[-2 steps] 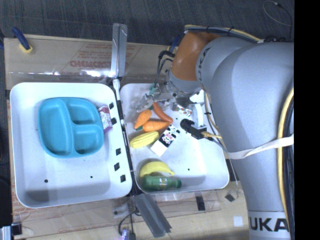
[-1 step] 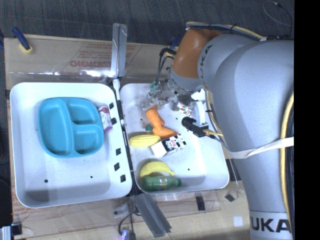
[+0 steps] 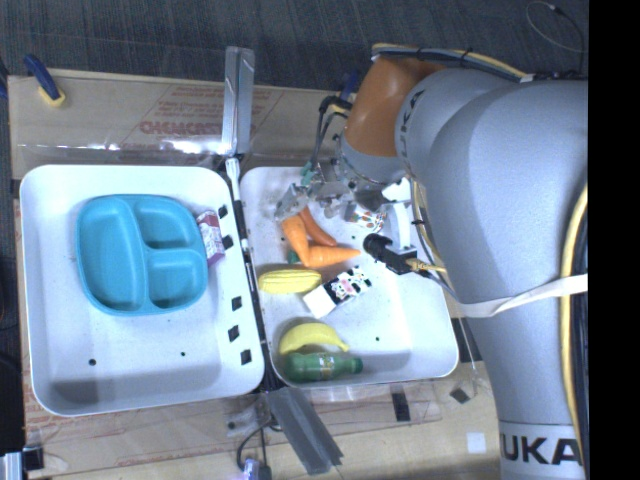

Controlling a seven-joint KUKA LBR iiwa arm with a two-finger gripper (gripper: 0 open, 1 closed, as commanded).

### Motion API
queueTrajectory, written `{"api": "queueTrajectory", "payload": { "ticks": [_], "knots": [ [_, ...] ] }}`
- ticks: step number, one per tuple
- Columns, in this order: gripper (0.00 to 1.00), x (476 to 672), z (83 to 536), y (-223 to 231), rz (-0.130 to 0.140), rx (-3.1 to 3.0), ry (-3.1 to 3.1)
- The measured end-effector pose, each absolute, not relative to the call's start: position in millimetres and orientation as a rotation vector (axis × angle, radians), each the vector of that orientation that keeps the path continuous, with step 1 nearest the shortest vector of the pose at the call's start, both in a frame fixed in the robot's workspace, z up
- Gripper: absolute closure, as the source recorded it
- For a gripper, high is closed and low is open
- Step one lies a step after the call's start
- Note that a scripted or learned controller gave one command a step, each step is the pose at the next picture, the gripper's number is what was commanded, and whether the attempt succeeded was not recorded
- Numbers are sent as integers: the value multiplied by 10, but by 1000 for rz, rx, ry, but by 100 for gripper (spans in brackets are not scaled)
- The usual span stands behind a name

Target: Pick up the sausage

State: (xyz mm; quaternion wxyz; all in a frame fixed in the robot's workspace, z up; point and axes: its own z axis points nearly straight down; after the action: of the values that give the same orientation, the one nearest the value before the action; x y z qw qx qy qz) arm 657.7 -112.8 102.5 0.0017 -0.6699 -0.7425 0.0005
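The gripper (image 3: 322,193) hangs low at 12 o'clock in the right bin (image 3: 432,340), its state impossible to tell, just above the orange sausage (image 3: 306,230) lying beside a carrot (image 3: 326,255). Judging by this, the lift is not yet done.

Both bins (image 3: 40,268) were noted as white. A blue divided tray (image 3: 140,253), orange carrots (image 3: 315,243), a yellow banana (image 3: 312,340), a green bottle (image 3: 322,366) and a black-and-white patterned block (image 3: 347,288) were recorded.
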Motion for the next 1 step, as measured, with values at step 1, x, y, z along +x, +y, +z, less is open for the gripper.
{"api": "queueTrajectory", "payload": {
  "ticks": [1],
  "knots": [
    [0, 6551, 937, -1598, -8, -2132, -2301]
  ]
}}
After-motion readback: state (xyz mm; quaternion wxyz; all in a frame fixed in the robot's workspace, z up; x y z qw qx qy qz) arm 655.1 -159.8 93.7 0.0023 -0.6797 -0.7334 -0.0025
